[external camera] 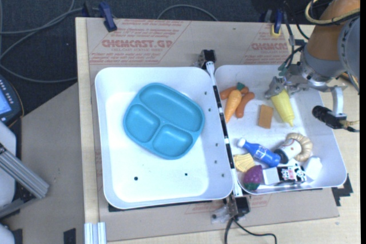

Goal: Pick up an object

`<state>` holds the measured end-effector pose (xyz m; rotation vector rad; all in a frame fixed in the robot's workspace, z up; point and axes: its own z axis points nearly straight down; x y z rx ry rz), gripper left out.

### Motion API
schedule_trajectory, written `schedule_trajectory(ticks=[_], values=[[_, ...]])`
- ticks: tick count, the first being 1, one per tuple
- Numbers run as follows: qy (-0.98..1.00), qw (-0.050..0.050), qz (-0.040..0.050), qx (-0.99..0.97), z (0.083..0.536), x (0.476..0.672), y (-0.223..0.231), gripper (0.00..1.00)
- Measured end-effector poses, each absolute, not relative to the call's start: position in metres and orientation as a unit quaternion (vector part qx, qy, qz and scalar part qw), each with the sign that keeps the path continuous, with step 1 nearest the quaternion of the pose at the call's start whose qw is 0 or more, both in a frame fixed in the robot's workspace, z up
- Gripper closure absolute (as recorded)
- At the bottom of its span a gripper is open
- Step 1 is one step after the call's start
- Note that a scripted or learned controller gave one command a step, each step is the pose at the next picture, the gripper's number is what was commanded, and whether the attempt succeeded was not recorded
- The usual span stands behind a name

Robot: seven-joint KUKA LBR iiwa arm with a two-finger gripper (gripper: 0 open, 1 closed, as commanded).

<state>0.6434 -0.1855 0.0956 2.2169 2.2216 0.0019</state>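
Over the right bin's (337, 148) far end, the gripper (280, 87) sits just above a yellow corn cob (283, 108); finger state cannot be told. Nearby: tan block (265, 116), two carrots (236, 101). Nearer end: blue bottle (260, 152), purple piece (253, 175). Left bin (114, 123) holds a blue divided plate (163, 120).

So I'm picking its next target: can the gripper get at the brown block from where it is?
Probably yes. The brown block lies apart from its neighbours, open from above, and the gripper hovers close by.
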Motion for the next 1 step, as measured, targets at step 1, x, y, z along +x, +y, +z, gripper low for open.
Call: schedule_trajectory(ticks=[1], values=[[0.710, 0.001, 0.0027, 0.704, 0.1898, 0.6289, -0.0578, 1.00]])
